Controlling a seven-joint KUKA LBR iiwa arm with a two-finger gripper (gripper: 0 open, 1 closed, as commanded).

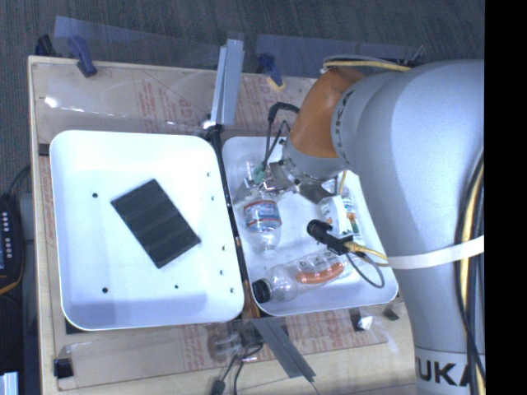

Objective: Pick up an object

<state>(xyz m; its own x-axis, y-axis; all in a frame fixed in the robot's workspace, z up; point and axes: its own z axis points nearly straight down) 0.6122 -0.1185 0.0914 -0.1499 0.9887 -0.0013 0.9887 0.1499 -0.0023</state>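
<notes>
My gripper (265,177) reaches down into the right bin (372,293), at its upper left part. It sits right over the neck end of a small clear water bottle (263,220) with a blue and red label, which lies in the bin's middle. A second clear bottle (298,276) with a black cap and an orange band lies along the bin's front wall. A white carton with coloured print (342,211) lies on the right, partly under the wrist. In the left bin (74,156) a dark grey flat rectangular pad (156,222) lies at a slant.
The grey arm covers the right side of the right bin. A metal bar (226,81) stands up behind the two bins where they meet. The wooden bench edge (123,89) runs around the bins.
</notes>
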